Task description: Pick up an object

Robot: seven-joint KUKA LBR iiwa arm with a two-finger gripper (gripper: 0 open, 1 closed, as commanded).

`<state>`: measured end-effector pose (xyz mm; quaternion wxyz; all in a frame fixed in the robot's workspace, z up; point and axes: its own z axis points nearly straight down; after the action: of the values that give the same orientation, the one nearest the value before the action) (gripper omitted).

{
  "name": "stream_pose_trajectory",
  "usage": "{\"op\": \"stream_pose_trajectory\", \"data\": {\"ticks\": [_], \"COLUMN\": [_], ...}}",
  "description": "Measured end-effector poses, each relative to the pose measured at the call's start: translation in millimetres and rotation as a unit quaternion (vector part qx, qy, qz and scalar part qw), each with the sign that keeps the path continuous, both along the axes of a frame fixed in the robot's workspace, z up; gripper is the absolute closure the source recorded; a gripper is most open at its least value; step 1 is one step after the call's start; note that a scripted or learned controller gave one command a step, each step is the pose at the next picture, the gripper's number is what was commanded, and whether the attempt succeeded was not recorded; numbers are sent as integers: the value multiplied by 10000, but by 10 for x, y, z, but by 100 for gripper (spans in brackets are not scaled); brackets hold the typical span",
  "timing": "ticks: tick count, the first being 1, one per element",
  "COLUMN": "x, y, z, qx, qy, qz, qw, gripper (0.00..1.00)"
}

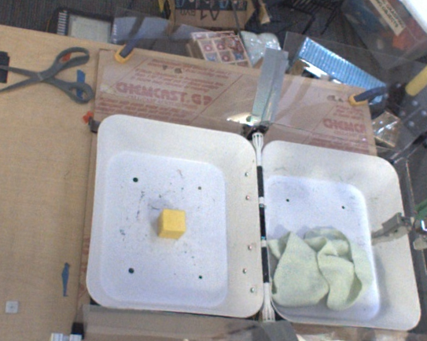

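A small yellow cube (173, 224) rests near the middle of the left white bin (122, 140). A crumpled pale green cloth (318, 269) lies in the front part of the right white bin (317, 165), reaching toward its front right corner. Neither object is touched by anything.
Scissors with grey and red handles (53, 74) lie on the wooden bench at the far left. A clear plastic sheet with red lettering (177, 97) sits behind the bins, held by clamps. A metal bracket (400, 227) pokes over the right bin's right rim. Clutter lines the back.
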<state>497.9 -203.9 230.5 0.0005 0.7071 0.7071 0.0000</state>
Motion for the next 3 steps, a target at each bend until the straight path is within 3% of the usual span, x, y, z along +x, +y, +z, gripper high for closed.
{"op": "stream_pose_trajectory", "data": {"ticks": [1, 2, 3], "x": [362, -124, 505], "y": [-2, 455, 446], "z": [-1239, -1430, -1426], "qx": [4, -8, -13], "qy": [3, -32, -40], "qz": [176, 433, 948], "qw": [9998, 9991, 9955], "gripper": [0, 0, 0]}}
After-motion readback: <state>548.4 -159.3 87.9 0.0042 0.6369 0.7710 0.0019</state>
